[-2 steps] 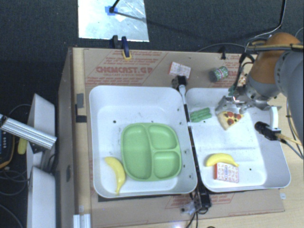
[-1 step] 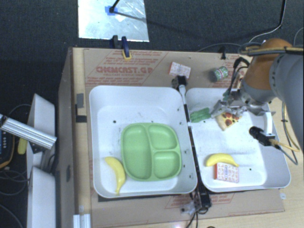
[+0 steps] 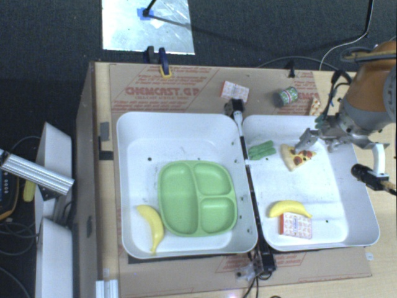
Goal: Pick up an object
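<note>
- The arm (image 3: 372, 98) reaches in from the right and its claw (image 3: 305, 143) hangs low over the far end of the right bin (image 3: 360, 228); the tips sit just above the pizza slice (image 3: 298, 157), which looks like the piece being gone for; whether the claw is wide or narrow I cannot tell, since the tips blur into the slice beneath them
- The pizza slice lies flat on the bin floor, near the green pod (image 3: 260, 149) that rests against the wall between the bins; I judge the slice not yet lifted
- Nearer me in the same bin, a small banana (image 3: 288, 208) touches a red-and-white box (image 3: 294, 225); both lie well apart from the claw
- The left bin (image 3: 133, 141) holds a green divided plate (image 3: 197, 197) with a second banana (image 3: 152, 225) just beside it, against its left edge
- Both bins sit on a sheet of printed cardboard (image 3: 161, 89); a small can (image 3: 287, 95) and a paper tag (image 3: 235, 91) lie on it beyond the bins
- The floor is dark carpet, with a shiny silver sheet (image 3: 149, 17) laid on it; cables trail at the right
</note>
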`<state>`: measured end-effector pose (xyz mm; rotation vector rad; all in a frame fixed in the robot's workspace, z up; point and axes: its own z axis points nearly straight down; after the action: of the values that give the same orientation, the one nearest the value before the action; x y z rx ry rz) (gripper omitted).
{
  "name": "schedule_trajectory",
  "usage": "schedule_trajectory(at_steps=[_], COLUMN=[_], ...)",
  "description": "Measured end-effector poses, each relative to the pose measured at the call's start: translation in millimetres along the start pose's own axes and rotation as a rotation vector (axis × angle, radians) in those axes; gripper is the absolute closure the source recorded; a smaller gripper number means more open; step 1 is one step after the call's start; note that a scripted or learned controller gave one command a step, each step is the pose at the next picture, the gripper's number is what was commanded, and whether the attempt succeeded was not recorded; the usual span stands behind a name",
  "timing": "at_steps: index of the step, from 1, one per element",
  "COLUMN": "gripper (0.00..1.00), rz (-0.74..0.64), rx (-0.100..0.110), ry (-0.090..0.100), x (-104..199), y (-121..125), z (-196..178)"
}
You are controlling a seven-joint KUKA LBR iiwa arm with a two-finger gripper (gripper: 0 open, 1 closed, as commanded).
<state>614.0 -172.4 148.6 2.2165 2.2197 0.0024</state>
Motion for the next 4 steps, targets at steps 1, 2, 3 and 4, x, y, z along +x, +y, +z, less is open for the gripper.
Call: schedule_trajectory(at_steps=[1, 2, 3, 4], gripper=[0.0, 1.0, 1.0, 1.0], rz=[-0.002, -0.004, 0.001, -0.002], rx=[0.003, -0.001, 0.003, 0.001], ry=[0.002, 0.001, 0.001, 0.002], x=[17.8, 17.4, 3.8, 43.4], y=[8.1, 9.4, -34.8, -50.5], z=[43.7, 32.1, 14.7, -43.4])
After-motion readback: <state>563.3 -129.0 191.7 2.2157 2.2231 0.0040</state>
